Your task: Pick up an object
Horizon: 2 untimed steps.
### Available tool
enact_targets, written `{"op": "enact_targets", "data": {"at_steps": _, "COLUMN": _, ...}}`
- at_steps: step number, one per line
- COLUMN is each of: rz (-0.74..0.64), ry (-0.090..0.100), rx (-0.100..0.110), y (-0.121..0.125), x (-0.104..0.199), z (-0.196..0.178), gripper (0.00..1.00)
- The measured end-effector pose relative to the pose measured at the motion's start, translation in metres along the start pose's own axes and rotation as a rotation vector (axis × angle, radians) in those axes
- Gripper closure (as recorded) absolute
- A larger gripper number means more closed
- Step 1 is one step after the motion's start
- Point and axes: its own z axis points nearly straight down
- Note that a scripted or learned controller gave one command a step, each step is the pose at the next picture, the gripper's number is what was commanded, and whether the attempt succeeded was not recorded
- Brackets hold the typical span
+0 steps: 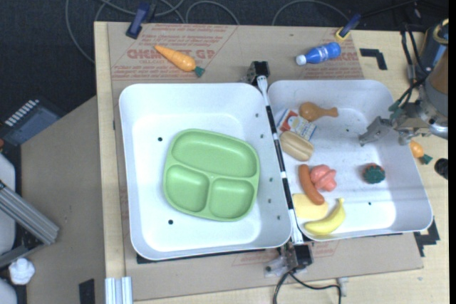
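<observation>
The right bin [399, 213] holds several toy foods: a brown drumstick [318, 110], a small red-and-white carton [299, 127], a tan bun [297, 147], a red sausage [310, 184], a pink lump [325, 176], a dark green ball [373, 173] and a yellow banana [328, 220]. My gripper [380, 122] hangs over the bin's right part, above and just right of the green ball. Its fingers [368, 135] look spread open with nothing between them. The grey arm comes in from the right edge.
The left bin [142, 153] holds a green divided plate [211, 174]. On the bench behind the bins lie a toy carrot [178, 58], a blue bottle [319, 54] and a blue clip [140, 20]. A small orange item [417, 149] sits by the right bin's rim.
</observation>
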Motion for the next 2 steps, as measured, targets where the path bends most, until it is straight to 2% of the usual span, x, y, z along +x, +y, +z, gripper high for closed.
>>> {"op": "enact_targets", "data": {"at_steps": 1, "rz": -0.004, "ry": 0.008, "rx": 0.002, "y": -0.041, "x": 0.008, "z": 0.069, "gripper": 0.0}}
{"op": "enact_targets", "data": {"at_steps": 2, "rz": -0.001, "ry": 0.002, "rx": -0.002, "y": -0.04, "x": 0.006, "z": 0.058, "gripper": 1.0}}
